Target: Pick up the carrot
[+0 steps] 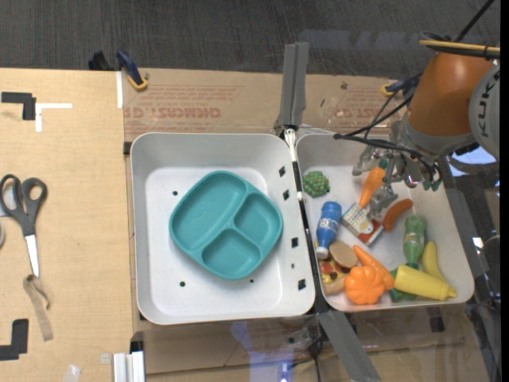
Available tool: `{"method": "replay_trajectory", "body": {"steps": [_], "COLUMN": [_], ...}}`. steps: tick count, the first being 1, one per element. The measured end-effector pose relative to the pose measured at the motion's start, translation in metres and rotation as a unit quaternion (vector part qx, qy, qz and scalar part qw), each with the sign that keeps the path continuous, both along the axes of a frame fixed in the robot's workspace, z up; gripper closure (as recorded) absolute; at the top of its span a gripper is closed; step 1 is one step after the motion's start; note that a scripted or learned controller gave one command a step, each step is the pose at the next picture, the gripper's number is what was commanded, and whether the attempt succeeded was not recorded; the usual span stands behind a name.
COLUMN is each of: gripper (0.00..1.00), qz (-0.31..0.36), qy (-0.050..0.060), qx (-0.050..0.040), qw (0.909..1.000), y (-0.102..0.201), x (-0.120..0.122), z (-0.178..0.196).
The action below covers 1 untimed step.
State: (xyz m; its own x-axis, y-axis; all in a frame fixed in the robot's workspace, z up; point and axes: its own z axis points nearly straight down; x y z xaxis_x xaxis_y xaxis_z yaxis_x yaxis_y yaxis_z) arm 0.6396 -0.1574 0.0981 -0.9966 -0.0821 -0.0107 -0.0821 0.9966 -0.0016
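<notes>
The carrot (pixel 371 185) is a small orange cone with a green top, tilted with its tip pointing down-left, in the upper part of the right bin (pixel 461 221). My gripper (pixel 377 186) comes down from the orange-banded wrist (pixel 445 94) at the upper right. One grey finger shows on each side of the carrot, and they look shut on it. A red sausage-shaped toy (pixel 398 212) lies just to the carrot's right, and a red and white box (pixel 359 222) sits just below its tip.
The right bin also holds a green knobbly ball (pixel 316 183), a blue bottle (pixel 328 222), an orange pumpkin (pixel 367 286), a yellow bottle (pixel 422 282), a banana (pixel 432 258) and a green bottle (pixel 414 238). A teal divided plate (pixel 227 224) lies in the left bin (pixel 143 237). Scissors (pixel 24 213) lie far left.
</notes>
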Motion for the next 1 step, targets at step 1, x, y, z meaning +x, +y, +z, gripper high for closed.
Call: {"method": "replay_trajectory", "body": {"steps": [1], "gripper": [1.0], "qz": [0.0], "qy": [-0.004], "qx": [-0.0011], "qw": [1.0], "y": [-0.0002], "x": [0.002], "z": [0.012]}}
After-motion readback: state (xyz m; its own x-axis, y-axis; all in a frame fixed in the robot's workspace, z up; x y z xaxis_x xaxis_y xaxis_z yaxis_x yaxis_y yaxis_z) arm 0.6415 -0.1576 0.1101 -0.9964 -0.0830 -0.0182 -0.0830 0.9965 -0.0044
